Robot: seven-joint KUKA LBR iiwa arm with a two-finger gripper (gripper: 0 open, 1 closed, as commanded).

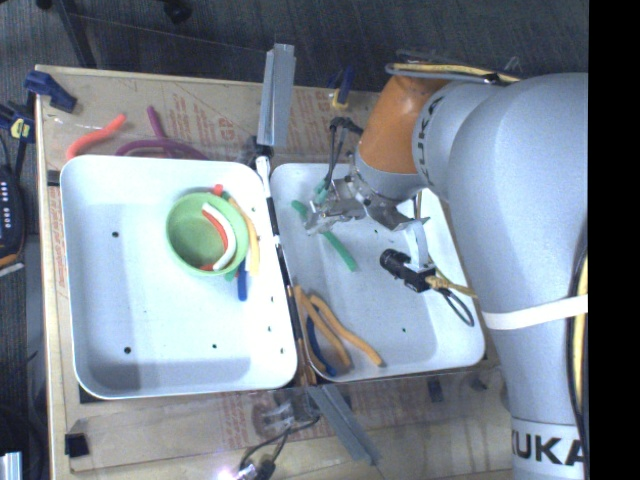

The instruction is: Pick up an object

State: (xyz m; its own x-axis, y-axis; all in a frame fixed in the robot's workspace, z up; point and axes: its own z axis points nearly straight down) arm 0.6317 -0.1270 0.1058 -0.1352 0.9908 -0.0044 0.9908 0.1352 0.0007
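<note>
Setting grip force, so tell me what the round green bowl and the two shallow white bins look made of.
Round green bowl: probably plastic, matte, even colour with no glints. Two shallow white bins: likely moulded plastic, smooth with a soft sheen, rounded corners and rims.

Two bins side by side: a bowl [205, 234] sits in the left bin [130, 348]; pliers [335, 336] lie at the right bin's [445, 343] near-left corner, gripper [328, 212] above its far end.

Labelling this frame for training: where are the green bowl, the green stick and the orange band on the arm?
green bowl [192, 236]: camera view, inner floor.
green stick [343, 252]: camera view, lower shaft.
orange band [392, 118]: camera view, its middle.
</note>
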